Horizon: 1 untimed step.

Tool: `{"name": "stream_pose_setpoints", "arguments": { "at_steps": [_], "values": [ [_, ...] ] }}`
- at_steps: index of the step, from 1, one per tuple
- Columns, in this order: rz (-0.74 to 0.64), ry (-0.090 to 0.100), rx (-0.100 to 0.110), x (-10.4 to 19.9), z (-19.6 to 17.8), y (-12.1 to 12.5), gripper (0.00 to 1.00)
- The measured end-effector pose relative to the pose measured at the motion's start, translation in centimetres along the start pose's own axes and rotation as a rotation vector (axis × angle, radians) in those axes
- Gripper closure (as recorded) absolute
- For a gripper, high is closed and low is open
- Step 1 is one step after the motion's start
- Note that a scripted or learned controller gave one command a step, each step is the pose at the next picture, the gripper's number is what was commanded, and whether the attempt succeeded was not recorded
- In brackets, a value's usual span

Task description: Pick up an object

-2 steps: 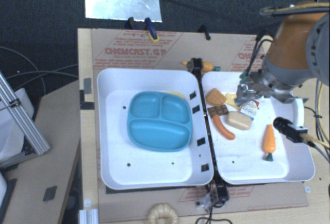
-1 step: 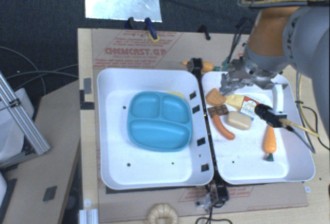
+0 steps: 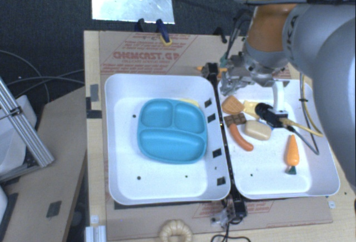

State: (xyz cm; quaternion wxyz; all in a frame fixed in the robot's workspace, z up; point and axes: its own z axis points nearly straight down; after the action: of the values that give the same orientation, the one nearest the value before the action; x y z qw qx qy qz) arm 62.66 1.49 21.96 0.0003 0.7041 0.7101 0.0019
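The robot's hand (image 3: 231, 84) hangs over the far left corner of the right bin (image 3: 320, 179); whether it is wide or narrow cannot be told, and nothing shows gripped in it. Just below it lie small food toys: a tan wedge (image 3: 232, 105), a brown block (image 3: 234, 119), a red sausage (image 3: 241, 138), a cream piece (image 3: 258, 130) and, farther right, a carrot (image 3: 292, 152). The left bin (image 3: 119, 179) holds a blue divided plate (image 3: 171, 130). Judging from this, no object is picked yet; descent and grasp remain.
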Motion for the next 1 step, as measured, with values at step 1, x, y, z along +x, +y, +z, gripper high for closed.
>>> {"name": "stream_pose_setpoints", "arguments": {
  "at_steps": [1],
  "values": [
    [0.001, -0.001, -0.002, 2.64, 0.06, 3.85, 1.0]
  ]
}}
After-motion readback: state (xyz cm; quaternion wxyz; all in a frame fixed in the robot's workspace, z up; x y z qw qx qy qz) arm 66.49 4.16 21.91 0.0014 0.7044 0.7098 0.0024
